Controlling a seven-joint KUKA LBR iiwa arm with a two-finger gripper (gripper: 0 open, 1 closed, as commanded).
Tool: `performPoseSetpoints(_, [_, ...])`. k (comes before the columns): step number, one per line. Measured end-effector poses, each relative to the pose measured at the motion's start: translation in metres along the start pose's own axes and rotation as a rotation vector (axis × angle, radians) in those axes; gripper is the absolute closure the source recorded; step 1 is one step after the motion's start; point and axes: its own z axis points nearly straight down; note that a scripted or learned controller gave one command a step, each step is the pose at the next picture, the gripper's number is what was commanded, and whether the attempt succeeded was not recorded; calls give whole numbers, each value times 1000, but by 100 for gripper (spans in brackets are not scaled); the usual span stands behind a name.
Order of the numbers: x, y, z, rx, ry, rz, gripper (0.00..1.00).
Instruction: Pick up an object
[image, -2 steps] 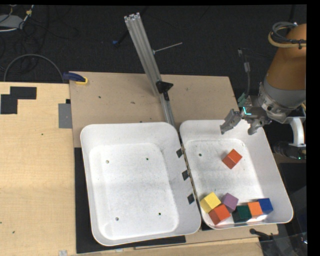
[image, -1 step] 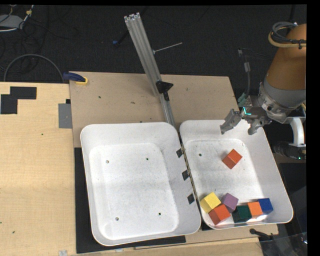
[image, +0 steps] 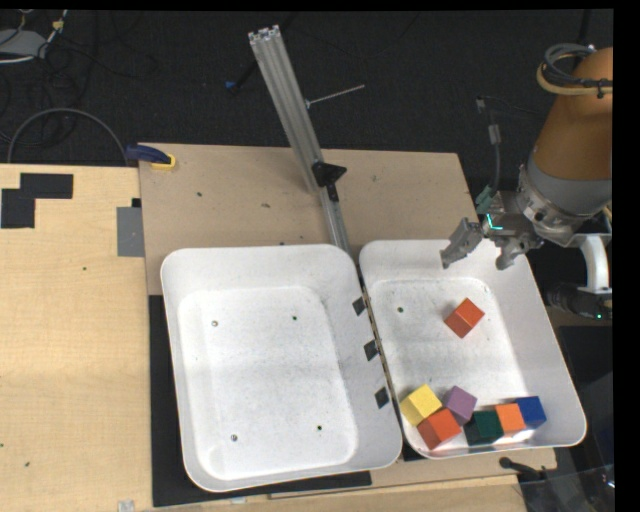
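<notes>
In the right bin (image: 535, 345) a red-orange cube (image: 464, 318) lies alone near the middle. Along that bin's front edge sit a yellow cube (image: 422, 402), a red cube (image: 438, 428), a purple cube (image: 460, 402), a dark green cube (image: 484, 427), an orange cube (image: 510, 416) and a blue cube (image: 531, 410). My gripper (image: 485, 249) hangs over the bin's far edge, above and behind the red-orange cube. Its two fingers stand spread apart, open, with nothing between them.
The left bin (image: 200, 290) lies beside the right one, with black clips (image: 368, 348) along the shared edge. A slanted aluminium rail (image: 295, 120) rises behind the bins. The grey and orange arm (image: 570, 140) fills the upper right.
</notes>
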Motion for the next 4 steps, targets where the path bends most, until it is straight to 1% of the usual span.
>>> performPoseSetpoints(1, [0,0,0,0,0,1,0])
performPoseSetpoints(2, [-10,-87,24,8,1,0,0])
performPoseSetpoints(3, [-10,-84,23,1,0,2,0])
performPoseSetpoints(4, [-10,-84,23,1,0,5,0])
